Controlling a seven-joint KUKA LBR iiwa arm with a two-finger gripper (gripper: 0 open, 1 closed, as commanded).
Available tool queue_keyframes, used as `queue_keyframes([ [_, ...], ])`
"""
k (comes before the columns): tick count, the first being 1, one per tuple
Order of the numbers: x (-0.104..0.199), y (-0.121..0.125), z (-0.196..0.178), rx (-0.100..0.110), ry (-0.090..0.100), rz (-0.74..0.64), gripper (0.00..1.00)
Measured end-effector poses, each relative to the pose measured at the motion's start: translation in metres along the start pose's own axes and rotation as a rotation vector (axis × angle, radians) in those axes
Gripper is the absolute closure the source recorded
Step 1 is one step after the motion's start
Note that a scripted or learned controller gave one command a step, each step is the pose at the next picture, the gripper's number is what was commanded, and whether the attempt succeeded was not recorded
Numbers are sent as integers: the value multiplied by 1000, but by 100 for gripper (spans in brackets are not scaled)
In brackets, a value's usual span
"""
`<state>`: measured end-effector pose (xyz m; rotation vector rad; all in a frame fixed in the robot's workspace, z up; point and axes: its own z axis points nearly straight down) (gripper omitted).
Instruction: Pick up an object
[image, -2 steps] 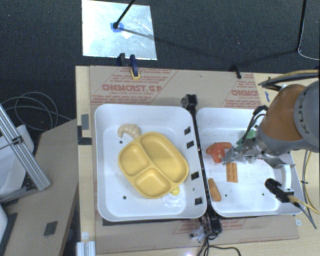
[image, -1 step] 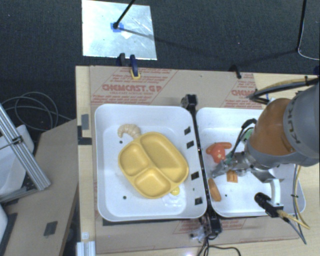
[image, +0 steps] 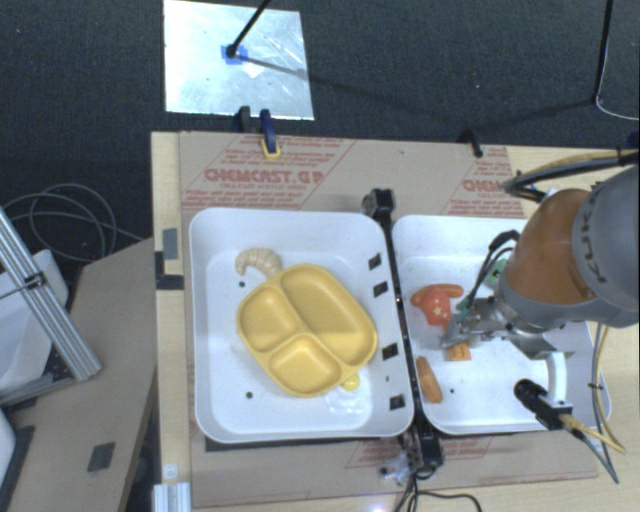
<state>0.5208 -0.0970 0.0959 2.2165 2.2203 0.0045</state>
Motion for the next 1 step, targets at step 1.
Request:
queue_keyframes([
  [1, 67, 26, -94, -5, 2, -9, 100],
])
